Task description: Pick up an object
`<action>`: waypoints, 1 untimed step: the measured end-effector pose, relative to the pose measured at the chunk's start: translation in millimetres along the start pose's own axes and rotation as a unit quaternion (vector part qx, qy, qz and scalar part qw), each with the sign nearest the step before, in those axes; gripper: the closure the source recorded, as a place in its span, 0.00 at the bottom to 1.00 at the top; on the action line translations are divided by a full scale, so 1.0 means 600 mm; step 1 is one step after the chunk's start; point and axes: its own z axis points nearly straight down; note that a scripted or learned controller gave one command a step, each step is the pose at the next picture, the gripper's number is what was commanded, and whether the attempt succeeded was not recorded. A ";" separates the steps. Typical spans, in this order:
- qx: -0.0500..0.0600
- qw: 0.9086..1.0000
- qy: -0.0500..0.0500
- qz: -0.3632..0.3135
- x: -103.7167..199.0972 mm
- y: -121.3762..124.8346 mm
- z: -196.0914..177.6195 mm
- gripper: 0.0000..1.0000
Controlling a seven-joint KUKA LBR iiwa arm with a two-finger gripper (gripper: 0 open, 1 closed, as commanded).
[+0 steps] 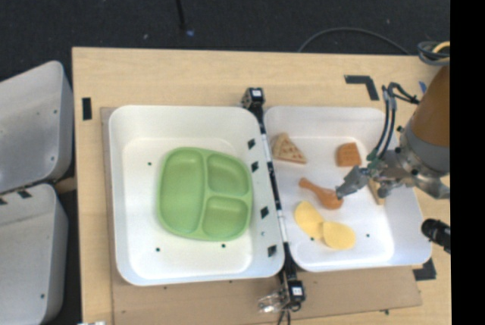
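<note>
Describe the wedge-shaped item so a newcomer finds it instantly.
Look in the right-hand white bin, at its upper left corner beside the divider. The tan wedge lies there, triangular like a sandwich slice, unlike the orange square, brown spoon and yellow discs.

A light green divided plate (204, 193) is sitting in the white left bin (121, 240). In the white right bin (379, 244), a tan wedge with a speckled face (288, 150) is lying at 10 o'clock, an orange-brown block (348, 154) at 1 o'clock, an orange-brown spoon (320, 193) at centre, and two pale yellow slices (323, 226) at 6 o'clock. The bench (189, 73) is showing pale wood.
</note>
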 end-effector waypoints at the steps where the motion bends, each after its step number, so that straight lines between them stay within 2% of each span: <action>1: -0.006 1.000 -0.001 -0.002 0.000 0.004 -0.010 0.00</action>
